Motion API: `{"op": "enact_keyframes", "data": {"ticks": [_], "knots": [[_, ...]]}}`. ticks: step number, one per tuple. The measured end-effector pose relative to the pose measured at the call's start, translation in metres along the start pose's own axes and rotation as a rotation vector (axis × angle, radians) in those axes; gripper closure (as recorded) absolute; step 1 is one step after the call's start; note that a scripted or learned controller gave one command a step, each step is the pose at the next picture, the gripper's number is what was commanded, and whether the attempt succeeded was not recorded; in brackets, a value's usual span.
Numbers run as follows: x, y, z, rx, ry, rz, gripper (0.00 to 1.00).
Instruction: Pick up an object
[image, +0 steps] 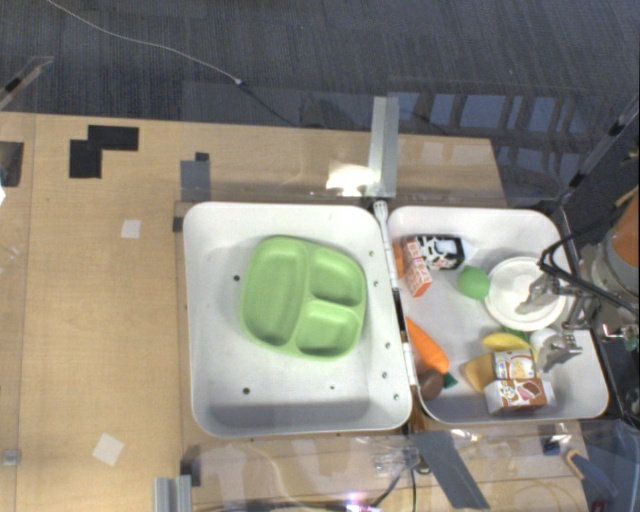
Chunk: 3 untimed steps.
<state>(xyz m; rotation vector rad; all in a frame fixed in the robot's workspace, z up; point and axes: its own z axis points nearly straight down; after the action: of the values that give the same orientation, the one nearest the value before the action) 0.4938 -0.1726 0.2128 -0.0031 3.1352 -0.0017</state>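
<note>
The right bin (590, 405) holds several small objects. A white round bowl (515, 285) lies at its right, with a green ball (474, 283) beside it. A black-and-white carton (437, 250) and an orange box (413, 272) lie at the back left. A carrot (428, 346) lies along the left wall, above a small brown item (432, 384). A yellow banana-like piece (505, 342) and a juice box (517, 383) sit at the front. My gripper (551, 322) hangs open over the bowl's right rim. One finger is above the bowl, the other near the juice box, with nothing held between them.
The left bin (210, 400) holds a green divided plate (303, 295). A metal post (384, 150) stands behind the divider between the bins. The arm (612, 265) enters over the right bin's right wall.
</note>
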Motion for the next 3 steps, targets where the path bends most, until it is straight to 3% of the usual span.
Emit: {"op": "enact_keyframes", "data": {"ticks": [1, 2, 3], "knots": [[-0.035, -0.015, 0.09, 0.011, -0.038, 0.024, 0.0], [-0.054, 0.093, 0.121, -0.004, -0.016, -0.008, 0.0], [-0.125, 0.07, 0.124, -0.001, -0.009, 0.127, 0.0]]}}
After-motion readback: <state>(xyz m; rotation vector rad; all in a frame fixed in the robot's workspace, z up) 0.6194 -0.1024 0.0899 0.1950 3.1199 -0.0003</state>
